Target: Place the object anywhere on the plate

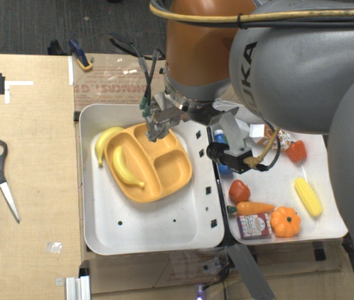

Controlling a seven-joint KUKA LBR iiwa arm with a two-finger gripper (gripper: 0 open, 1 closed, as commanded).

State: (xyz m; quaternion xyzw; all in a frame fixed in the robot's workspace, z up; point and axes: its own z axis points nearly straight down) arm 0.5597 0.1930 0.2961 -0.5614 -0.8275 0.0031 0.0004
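Arm [276,49] fills upper right of frame, orange band over bin divide. Left bin [102,230]: orange sectioned plate [164,174] mid-frame, one banana [123,164] lying in its left compartment, a second banana [106,141] outside, touching the plate's upper-left rim. Pincer [157,127] sits over the plate's top rim, just right of and above both bananas; opening can't be told, nothing seen held. Right bin [326,220]: corn [308,196], pumpkin [286,222], carrot [255,208], tomato [239,190].

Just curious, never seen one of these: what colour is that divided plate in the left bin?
Orange-yellow; the plate shows plainly in the camera view.
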